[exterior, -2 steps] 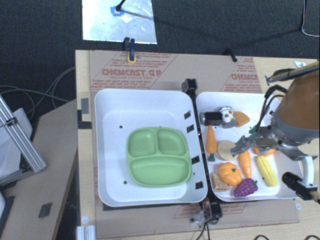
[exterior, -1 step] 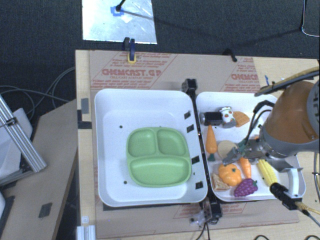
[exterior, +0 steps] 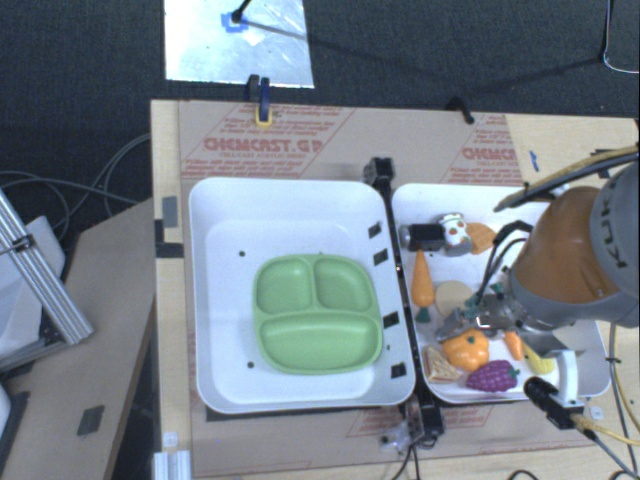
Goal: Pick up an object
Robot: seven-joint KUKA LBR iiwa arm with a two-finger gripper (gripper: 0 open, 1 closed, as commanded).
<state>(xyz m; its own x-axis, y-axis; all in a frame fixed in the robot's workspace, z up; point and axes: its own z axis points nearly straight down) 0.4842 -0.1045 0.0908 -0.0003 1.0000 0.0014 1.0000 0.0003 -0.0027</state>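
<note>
gripper (exterior: 478, 320) low in the right bin (exterior: 597, 373), jaw state cannot be told | toy orange pepper (exterior: 466, 349) just below it, purple grapes (exterior: 491, 376) beside, carrot (exterior: 423, 280) further left | left bin (exterior: 225, 238) holds green divided plate (exterior: 318, 313)

My bench (exterior: 300, 133) is a flat brown board printed with red lettering. On it sit two shallow white plastic bins touching side by side: the left bin (exterior: 225, 268) and the right bin (exterior: 420, 203). A blue-and-yellow clamp (exterior: 262, 100) grips its far edge.
</note>
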